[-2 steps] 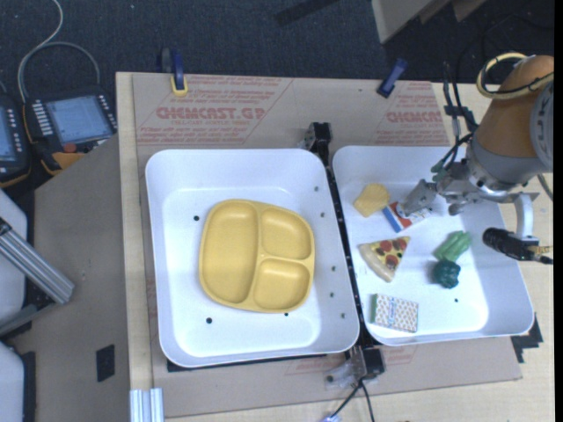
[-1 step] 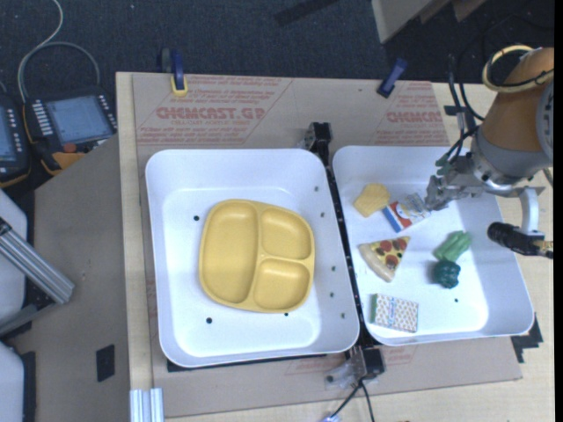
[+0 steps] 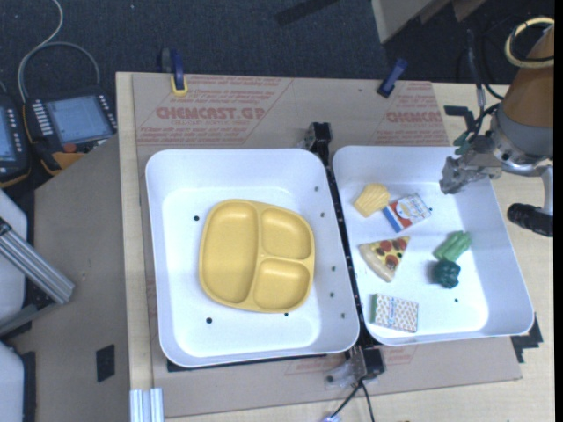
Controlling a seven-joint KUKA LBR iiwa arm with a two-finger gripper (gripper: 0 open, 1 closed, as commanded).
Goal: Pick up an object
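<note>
Currently no pick made. Left bin (image 3: 167,236): yellow divided plate (image 3: 257,256). Right bin (image 3: 501,262): broccoli (image 3: 449,258), pizza slice (image 3: 385,255), patterned pouch (image 3: 394,312), yellow block (image 3: 371,200) touching small carton (image 3: 408,209). Gripper (image 3: 457,176) above right bin's far corner, nothing between fingers; spread or pressed, cannot tell. Risks: flat pouch slipping; block and carton crowding a grasp; bin wall collision.
</note>
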